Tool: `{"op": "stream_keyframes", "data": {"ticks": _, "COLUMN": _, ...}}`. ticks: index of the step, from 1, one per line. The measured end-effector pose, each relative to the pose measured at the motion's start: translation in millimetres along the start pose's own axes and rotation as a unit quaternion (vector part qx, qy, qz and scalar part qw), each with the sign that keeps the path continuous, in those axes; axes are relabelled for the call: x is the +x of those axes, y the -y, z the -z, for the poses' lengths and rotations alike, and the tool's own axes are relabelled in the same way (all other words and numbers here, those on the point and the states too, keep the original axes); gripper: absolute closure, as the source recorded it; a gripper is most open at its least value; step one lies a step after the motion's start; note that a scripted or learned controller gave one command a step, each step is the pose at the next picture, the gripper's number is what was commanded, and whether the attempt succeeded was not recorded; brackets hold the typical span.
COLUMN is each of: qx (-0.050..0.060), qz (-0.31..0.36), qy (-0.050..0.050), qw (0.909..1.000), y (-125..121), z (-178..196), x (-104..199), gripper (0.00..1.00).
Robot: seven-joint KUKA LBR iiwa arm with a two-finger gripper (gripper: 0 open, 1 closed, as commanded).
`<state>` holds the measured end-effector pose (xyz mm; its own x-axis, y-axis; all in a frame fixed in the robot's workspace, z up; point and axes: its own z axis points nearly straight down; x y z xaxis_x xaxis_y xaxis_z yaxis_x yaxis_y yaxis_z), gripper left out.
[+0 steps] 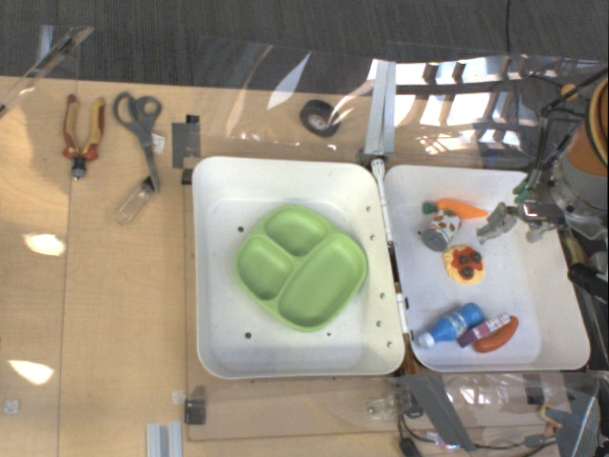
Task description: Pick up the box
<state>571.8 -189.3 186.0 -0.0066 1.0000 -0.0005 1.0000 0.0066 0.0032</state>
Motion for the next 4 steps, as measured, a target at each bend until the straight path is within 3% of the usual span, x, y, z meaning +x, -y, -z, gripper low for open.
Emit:
{"op": "stream_keyframes", "data": {"ticks": 1, "qx": 0.0, "qz": 0.023, "qy": 0.0, "qw": 0.9997, "y": 66.7, "z": -73.6, "x": 21.2, "gripper": 0.0}}
{"op": "stream_keyframes", "data": {"ticks": 2, "qx": -0.007, "qz": 0.017, "qy": 0.002, "qw": 0.9998, "y": -8.5, "z": -93.7, "x": -0.7, "gripper": 0.0}}
{"op": "stream_keyframes", "data": {"ticks": 3, "qx": -0.005, "qz": -0.016, "qy": 0.0, "qw": 0.9999, "y": -48.0, "z": -96.4, "x": 51.9, "gripper": 0.0}}
{"op": "stream_keyframes", "data": {"ticks": 4, "qx": -0.004, "qz": 0.085, "qy": 0.003, "qw": 0.9964, "y": 50.7, "z": -96.2, "x": 17.7, "gripper": 0.0}}
